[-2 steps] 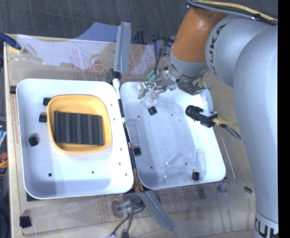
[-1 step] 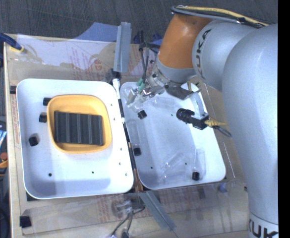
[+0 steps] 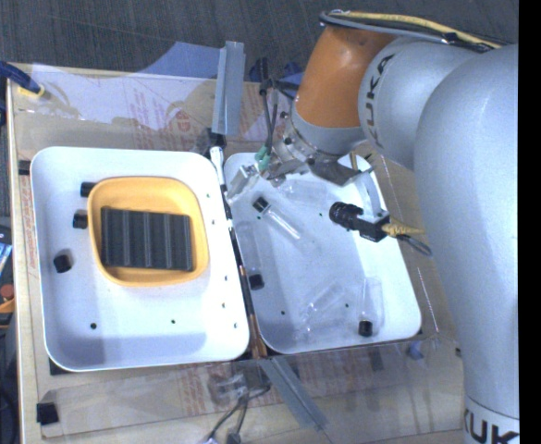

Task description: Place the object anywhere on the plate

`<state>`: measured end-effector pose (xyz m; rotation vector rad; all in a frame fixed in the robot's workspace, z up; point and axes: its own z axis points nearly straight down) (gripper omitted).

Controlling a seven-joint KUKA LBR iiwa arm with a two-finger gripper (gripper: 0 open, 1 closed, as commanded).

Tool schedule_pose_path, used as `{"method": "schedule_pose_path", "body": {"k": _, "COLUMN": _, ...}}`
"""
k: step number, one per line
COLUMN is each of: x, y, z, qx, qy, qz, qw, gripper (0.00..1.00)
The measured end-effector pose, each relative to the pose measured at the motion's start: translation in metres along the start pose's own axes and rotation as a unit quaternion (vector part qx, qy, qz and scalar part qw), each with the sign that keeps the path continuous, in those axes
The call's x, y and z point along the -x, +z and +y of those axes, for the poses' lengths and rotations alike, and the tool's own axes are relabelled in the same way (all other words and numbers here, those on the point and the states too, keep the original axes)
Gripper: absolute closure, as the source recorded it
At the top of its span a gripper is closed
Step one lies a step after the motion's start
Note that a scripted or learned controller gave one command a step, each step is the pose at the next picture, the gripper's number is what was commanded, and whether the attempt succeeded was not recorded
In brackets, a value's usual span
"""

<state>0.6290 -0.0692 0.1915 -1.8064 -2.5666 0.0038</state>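
My hand (image 3: 268, 166) sits low at the far left corner of the right bin (image 3: 395, 326), tucked under the orange-banded wrist, and I cannot tell what it has, if anything. The clear, black-capped tubes (image 3: 275, 215) lie scattered on that bin's floor, well apart from the yellow plate (image 3: 150, 195) in the left bin (image 3: 122, 340). My worry is that such see-through, round pieces roll or slip away, and crowding the bin wall could spoil the carry across.
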Motion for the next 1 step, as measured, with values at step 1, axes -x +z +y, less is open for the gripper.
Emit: {"method": "schedule_pose_path", "body": {"k": 1, "x": -0.0582, "y": -0.0009, "z": 0.0272, "qx": 0.002, "qy": 0.082, "qz": -0.001, "qw": 0.9966, "gripper": 0.0}}
